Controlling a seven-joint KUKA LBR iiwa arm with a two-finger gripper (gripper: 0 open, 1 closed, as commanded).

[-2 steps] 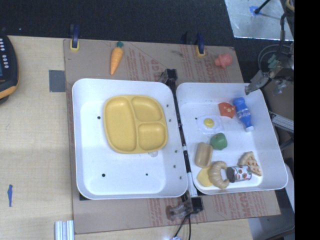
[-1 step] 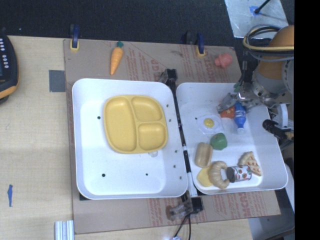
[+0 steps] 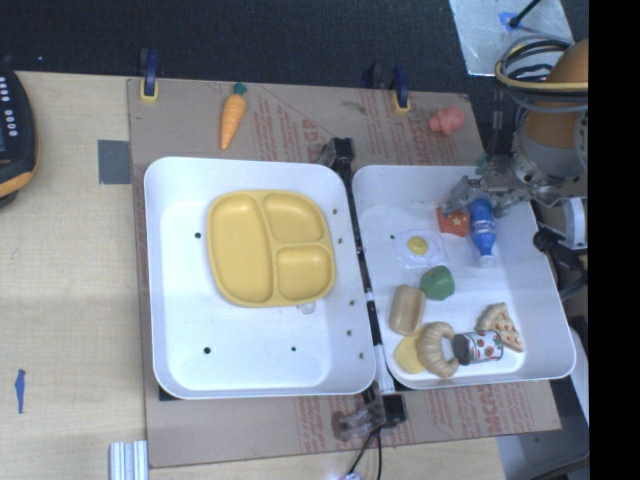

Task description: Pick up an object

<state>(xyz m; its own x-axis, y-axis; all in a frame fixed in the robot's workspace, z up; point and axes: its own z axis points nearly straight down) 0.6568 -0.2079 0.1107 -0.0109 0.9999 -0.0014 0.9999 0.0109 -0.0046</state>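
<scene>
White plastic is forming both shallow bins on the desk (image 3: 70, 298). The left bin (image 3: 180, 368) is carrying a yellow divided plate (image 3: 270, 247), lying flat near its upper middle. The right bin (image 3: 540, 298) is holding the small objects: a blue bottle (image 3: 483, 227) is lying near the upper right, just beside a small red block (image 3: 454, 222); a fried-egg piece (image 3: 417, 245) is sitting left of centre, with a green rounded object (image 3: 437, 283) below it. A tan cylinder (image 3: 406, 309) is leaning beside the green one. Along the bottom edge a pretzel-like ring (image 3: 437, 347) is overlapping a yellow disc (image 3: 406, 355) and touching a small can (image 3: 477, 348), and a pizza slice (image 3: 500, 328) is lying to the right of the can.

The end effector (image 3: 492, 183) is hanging over the upper right part of the right bin, right above the blue bottle and the red block; whether it is open or closed, I cannot tell, and nothing is visibly caught in it.

Outside the bins, a toy carrot (image 3: 231, 117) and a pink object (image 3: 447, 120) are resting on the cardboard sheet (image 3: 290, 118).
</scene>
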